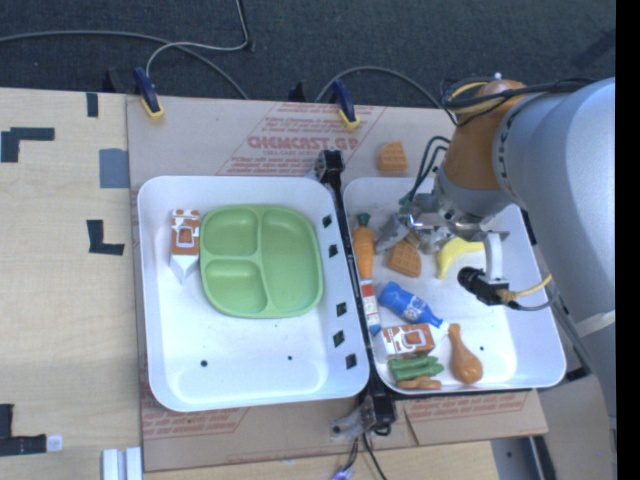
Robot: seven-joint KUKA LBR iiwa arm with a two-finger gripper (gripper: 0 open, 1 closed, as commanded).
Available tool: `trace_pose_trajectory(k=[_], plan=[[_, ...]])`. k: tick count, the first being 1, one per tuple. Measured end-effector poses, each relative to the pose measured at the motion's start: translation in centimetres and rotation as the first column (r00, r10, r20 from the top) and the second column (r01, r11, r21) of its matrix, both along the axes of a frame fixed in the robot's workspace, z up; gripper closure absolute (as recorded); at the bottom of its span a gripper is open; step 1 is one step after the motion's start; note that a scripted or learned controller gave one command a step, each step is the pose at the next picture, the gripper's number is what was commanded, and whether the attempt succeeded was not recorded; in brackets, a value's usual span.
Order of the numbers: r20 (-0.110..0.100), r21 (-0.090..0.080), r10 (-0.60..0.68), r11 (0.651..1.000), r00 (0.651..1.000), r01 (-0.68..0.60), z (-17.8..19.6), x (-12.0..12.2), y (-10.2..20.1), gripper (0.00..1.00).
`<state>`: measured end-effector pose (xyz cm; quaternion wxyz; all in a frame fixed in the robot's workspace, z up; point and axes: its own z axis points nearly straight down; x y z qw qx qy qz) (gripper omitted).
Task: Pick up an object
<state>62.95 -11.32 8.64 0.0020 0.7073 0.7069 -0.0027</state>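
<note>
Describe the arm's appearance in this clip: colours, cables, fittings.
The arm is a bulky, rounded grey body with an orange band above the wrist. Dark cables loop beside that band. The gripper is metallic grey, and a black fitting with a yellow cable hangs alongside.

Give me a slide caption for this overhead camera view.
Gripper low in the right bin among toy food; green plate in the left bin.

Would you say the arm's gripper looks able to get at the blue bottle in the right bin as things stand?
Probably yes. The blue bottle lies uncovered in the right bin, just below the gripper. The carton sits close on its near side, which may crowd the approach.
</note>
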Motion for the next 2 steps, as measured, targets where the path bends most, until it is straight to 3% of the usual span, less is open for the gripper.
trace_pose_trajectory(k=[1,2], plan=[[0.004,0.005,0.002,1.0,1.0,-0.002,0.0,-0.1,-0.3,0.0],[0.014,-0.012,-0.007,1.0,1.0,0.007,0.2,-0.6,0.9,0.0]])
